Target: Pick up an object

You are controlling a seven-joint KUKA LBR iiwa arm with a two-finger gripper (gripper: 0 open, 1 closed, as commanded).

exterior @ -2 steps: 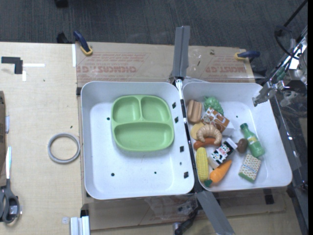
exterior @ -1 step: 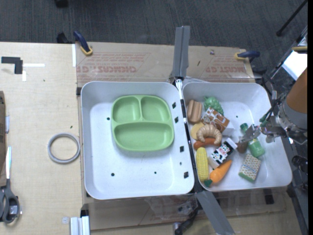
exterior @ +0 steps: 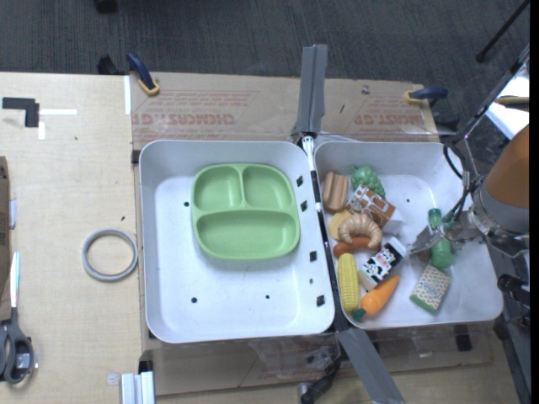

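Observation:
My gripper [exterior: 435,242] hangs low over the right side of the right bin [exterior: 404,183], reaching in from the right. It crosses the middle of a small green bottle [exterior: 434,220], whose lower end shows just below the gripper. A pale green patterned box [exterior: 430,289] lies just in front of it. To its left lies a heap of toy food: a croissant [exterior: 360,225], a corn cob [exterior: 347,280], a carrot [exterior: 381,295], a cow-print carton [exterior: 381,263], an orange box [exterior: 371,204], a bread roll [exterior: 335,190] and a green broccoli [exterior: 365,178].
The left bin [exterior: 168,301] holds a green divided plate [exterior: 246,211]. On the bench to the left lie a tape ring [exterior: 109,253] and scissors [exterior: 15,348]. A grey rail [exterior: 312,91] runs back from between the bins.

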